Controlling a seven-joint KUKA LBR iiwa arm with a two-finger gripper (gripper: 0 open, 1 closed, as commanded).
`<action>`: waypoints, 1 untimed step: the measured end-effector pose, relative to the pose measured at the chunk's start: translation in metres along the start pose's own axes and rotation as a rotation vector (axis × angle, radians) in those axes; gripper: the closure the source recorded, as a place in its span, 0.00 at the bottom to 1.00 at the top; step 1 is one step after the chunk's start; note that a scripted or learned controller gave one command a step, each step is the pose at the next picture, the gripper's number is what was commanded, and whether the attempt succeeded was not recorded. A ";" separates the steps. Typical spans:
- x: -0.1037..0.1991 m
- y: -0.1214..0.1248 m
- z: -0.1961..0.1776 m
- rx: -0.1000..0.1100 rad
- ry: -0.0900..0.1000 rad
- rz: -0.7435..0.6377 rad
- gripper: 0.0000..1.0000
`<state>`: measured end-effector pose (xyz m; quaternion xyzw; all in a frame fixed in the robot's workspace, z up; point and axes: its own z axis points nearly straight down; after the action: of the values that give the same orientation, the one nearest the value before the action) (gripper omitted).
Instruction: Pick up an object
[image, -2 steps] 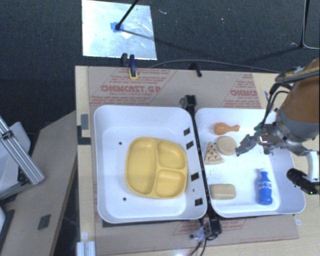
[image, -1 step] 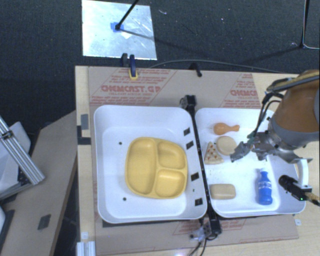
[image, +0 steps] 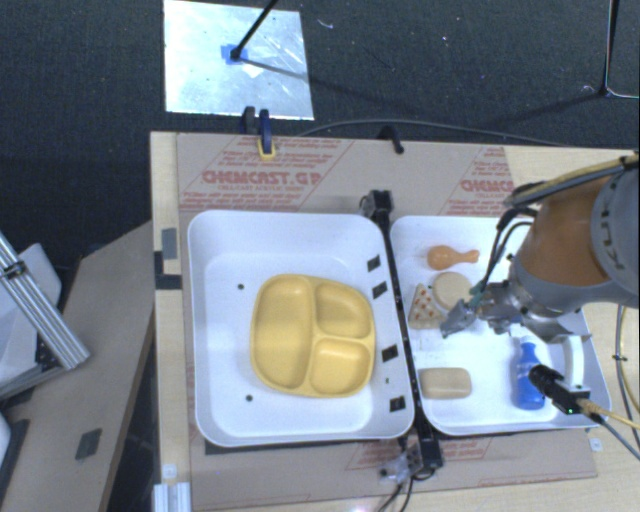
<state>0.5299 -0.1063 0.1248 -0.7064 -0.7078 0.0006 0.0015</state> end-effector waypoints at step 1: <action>-0.001 0.001 -0.014 -0.006 -0.002 -0.001 1.00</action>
<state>0.5313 -0.1075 0.1386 -0.7062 -0.7080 -0.0006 -0.0011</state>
